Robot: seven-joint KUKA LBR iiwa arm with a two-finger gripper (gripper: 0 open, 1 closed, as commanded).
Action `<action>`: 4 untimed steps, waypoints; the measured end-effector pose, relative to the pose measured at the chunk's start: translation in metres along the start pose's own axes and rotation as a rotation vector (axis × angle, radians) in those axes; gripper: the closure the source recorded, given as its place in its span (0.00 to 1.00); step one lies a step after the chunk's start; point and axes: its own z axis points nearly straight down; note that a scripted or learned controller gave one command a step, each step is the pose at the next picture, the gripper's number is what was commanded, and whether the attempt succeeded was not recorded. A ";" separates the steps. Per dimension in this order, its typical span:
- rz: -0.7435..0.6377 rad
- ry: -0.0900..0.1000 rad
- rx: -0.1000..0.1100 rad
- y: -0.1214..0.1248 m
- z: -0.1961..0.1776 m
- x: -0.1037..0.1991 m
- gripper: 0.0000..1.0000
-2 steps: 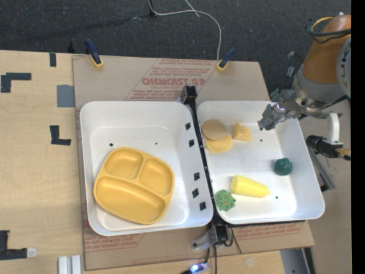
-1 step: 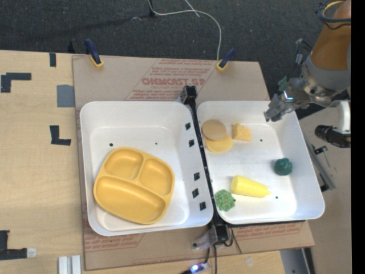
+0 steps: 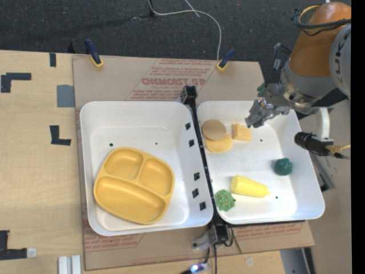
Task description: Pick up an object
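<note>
My gripper hangs over the back of the right bin, just right of a small yellow cheese wedge. Nothing shows between its fingers. Left of the wedge lies a tan and yellow burger bun. Toward the bin's front sit a yellow corn cob and a green broccoli piece. A dark green round object rests near the right wall.
The left bin holds a yellow divided plate. A black divider strip runs between the bins. Two clamps hold the cardboard base at the back. A cable trails behind.
</note>
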 end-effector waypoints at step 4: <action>-0.002 0.000 0.003 -0.055 0.023 0.203 1.00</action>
